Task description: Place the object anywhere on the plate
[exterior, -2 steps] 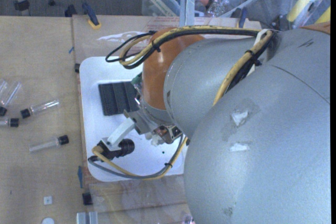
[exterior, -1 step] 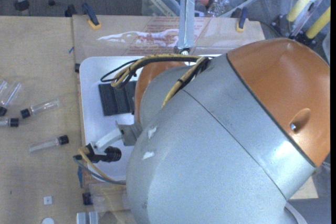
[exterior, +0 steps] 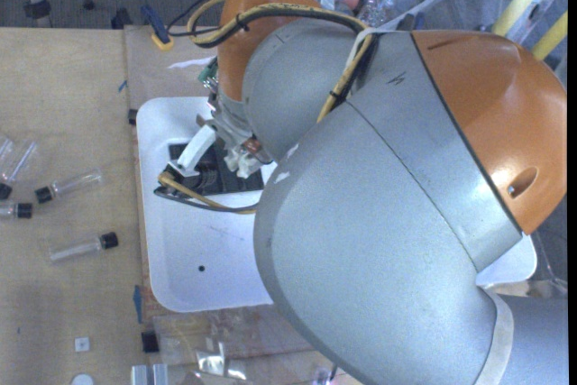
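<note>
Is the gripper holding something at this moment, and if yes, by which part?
It cannot be told. The gripper is down in the white bin, and the grey arm hides most of it and whatever lies under it.

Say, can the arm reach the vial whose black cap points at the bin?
Probably yes: the arm hangs over the bin, and only bare bench lies between bin and vial.

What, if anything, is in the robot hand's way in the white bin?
Nothing visible. The gripper is over the bin, whose bare floor shows just a tiny dark speck. The arm hides the rest.
</note>
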Robot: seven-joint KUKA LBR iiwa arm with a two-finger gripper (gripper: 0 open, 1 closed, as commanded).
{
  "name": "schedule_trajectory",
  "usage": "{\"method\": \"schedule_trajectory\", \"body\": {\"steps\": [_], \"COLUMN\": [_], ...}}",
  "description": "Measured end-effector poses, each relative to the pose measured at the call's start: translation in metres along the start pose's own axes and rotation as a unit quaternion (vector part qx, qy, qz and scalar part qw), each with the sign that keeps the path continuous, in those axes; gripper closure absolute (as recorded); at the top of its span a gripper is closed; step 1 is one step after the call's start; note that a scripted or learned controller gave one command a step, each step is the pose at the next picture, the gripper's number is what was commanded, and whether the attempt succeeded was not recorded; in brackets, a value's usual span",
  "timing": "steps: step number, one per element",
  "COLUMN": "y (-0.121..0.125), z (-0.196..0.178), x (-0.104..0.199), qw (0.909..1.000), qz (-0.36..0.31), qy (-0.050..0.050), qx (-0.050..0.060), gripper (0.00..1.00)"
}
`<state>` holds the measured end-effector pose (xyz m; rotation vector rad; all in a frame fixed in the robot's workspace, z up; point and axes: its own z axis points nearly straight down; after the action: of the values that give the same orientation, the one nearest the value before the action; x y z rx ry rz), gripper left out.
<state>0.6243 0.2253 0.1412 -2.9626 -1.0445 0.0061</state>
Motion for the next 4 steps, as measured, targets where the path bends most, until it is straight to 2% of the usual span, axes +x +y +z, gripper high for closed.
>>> {"method": "schedule_trajectory", "body": {"steps": [1, 2, 3, 4], "y": [-0.084, -0.082, -0.026, -0.020], "z": [0.050, -0.007, -0.006, -0.018], "x": [-0.104, -0.104, -0.081, -0.050], "qw": [1.0000, 0.9616, 0.8099, 0.6196], "qz": [-0.007, -0.275, -0.587, -0.785], "qy": [0.006, 0.001, 0.001, 0.001], "qx": [-0.002, -0.001, -0.002, -0.003], "gripper": [1.00, 1.00, 1.00, 1.00]}}
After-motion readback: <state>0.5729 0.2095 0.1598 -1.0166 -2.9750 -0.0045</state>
